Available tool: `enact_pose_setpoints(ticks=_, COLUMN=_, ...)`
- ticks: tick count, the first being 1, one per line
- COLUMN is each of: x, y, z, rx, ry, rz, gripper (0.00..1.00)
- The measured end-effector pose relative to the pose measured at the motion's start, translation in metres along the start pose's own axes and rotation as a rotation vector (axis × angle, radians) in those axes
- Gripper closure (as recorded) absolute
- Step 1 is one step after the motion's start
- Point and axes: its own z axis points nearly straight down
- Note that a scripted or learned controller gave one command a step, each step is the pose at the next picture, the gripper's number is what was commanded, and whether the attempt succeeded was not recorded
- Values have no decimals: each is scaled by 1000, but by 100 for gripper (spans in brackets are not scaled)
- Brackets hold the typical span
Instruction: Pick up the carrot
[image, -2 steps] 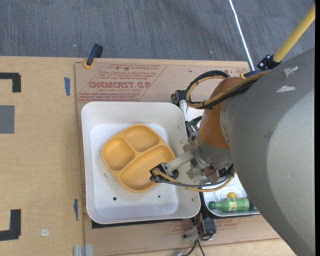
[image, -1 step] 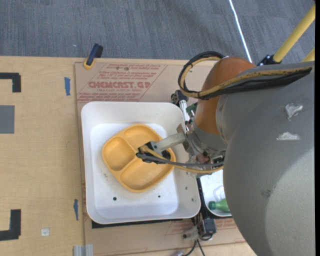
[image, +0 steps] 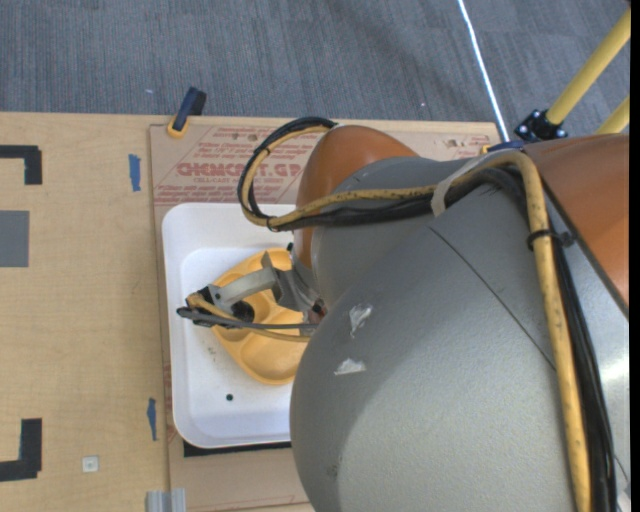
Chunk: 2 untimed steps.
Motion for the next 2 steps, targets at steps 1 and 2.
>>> enact_pose_setpoints(ticks=1, x=0, y=1, z=-6, rx=-5, ry=-5, rz=1, gripper=100)
enact_pose_setpoints(ticks=2, x=0, y=1, z=-12, rx=-9, ry=-11, rz=0, gripper=100)
